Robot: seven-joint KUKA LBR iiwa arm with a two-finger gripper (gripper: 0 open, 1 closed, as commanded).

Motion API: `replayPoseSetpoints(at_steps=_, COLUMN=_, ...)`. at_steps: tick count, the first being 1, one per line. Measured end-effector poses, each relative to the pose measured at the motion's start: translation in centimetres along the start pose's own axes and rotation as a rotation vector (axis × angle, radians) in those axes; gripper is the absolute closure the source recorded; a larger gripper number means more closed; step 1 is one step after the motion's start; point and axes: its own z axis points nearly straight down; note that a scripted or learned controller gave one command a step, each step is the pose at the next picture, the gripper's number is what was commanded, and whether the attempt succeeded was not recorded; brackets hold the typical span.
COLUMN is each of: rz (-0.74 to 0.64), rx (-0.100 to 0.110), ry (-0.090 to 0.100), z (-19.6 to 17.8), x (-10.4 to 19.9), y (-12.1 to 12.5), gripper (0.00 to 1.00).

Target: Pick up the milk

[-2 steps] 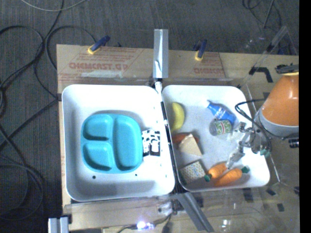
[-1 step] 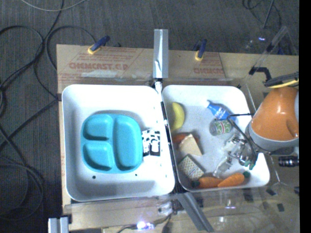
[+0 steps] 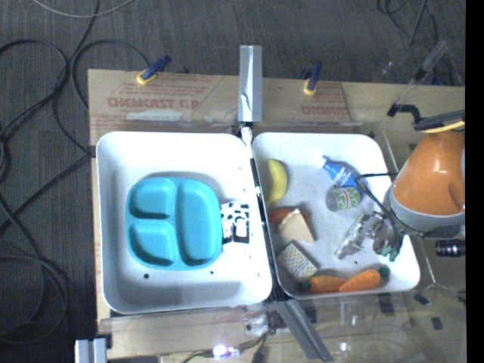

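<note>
Hovering over the right bin [image 3: 393, 161], one gripper [image 3: 363, 237], grip unclear. One milk carton [image 3: 235, 221] sits beside a blue tray [image 3: 175, 221]. Two carrots [image 3: 344, 282] nearby.

— How many bins were on the surface?
— Two white bins [image 3: 113, 203], side by side.
— And in the left one?
— One blue tray [image 3: 175, 221] and one black-and-white carton [image 3: 235, 221].
— The right?
— One banana [image 3: 277, 180], two carrots [image 3: 344, 282], one can [image 3: 344, 198], one blue bottle [image 3: 338, 170], and two boxes [image 3: 296, 262].
</note>
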Motion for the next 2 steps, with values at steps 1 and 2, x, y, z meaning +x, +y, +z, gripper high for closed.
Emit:
replayPoseSetpoints(at_steps=1, rz=-0.549, rx=0.001, ry=0.015, z=-9.4, x=-1.8, y=-2.9, gripper=1.0)
replayPoseSetpoints(at_steps=2, rz=-0.852, rx=-0.002, ry=0.013, z=-25.9, x=-0.8, y=0.9, gripper=1.0)
